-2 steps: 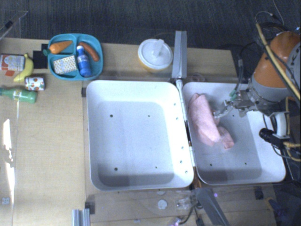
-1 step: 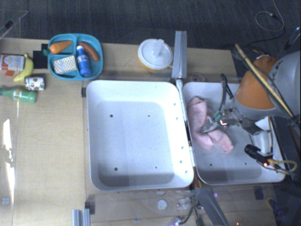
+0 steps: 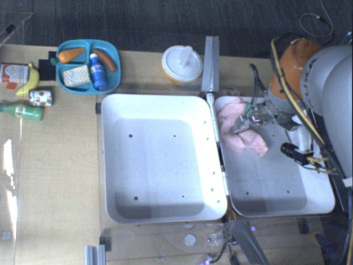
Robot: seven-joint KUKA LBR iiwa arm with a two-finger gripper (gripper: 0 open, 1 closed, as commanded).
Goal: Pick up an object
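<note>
A crumpled pink cloth (image 3: 238, 127) lies in the upper left part of the right bin (image 3: 287, 200), close to the divider between the bins. My gripper (image 3: 244, 123) reaches in from the right and sits low over the cloth's middle, touching or nearly touching it. The grey arm with its orange band (image 3: 295, 59) covers the bin's upper right corner.
The left bin (image 3: 157, 208) sits beside the right one. Behind the bins stand a white lidded cup (image 3: 182, 64) and a blue divided tray (image 3: 88, 66) of toy food. Small toys (image 3: 27, 90) lie at the far left of the bench. Cables hang off the arm at the right.
</note>
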